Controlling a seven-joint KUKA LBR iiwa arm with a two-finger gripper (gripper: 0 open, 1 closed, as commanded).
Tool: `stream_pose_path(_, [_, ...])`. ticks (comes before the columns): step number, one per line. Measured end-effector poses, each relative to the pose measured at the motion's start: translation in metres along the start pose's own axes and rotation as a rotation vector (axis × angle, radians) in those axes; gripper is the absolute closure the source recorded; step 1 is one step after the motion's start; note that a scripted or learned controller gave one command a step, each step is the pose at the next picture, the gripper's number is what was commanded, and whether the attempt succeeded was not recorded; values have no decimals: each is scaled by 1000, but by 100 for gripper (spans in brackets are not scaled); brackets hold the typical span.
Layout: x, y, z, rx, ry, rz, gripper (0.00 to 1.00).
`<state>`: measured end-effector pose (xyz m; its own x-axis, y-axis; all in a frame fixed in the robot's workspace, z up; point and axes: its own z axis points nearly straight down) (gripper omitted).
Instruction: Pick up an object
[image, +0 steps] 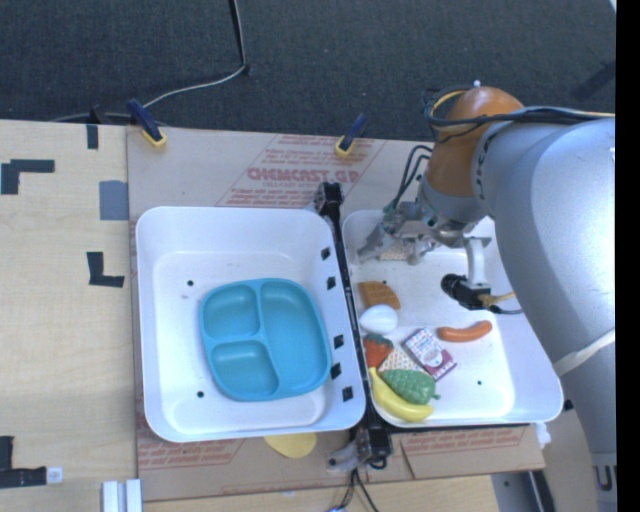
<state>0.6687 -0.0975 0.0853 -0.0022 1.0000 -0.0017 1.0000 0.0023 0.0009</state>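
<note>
Nearest the camera, a yellow disc (291, 443) lies on the counter (60, 330) just below the left white bin (160, 240), which holds a blue three-compartment plastic tray (264, 337). In the right white bin (520, 385), a yellow toy banana (396, 401) touches a green knobbly toy (410, 384); beside them sit a small red-and-white packet (429, 351), a white egg-shaped toy (378, 320), a brown bread-like piece (379, 295) and an orange sausage (465, 331). Farther back, the hand (398, 240) hangs over that bin's far end, its fingers spread with nothing between them.
</note>
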Motion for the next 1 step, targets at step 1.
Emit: stream_pose_path(1, [0,0,-10,0,-2,-1,100])
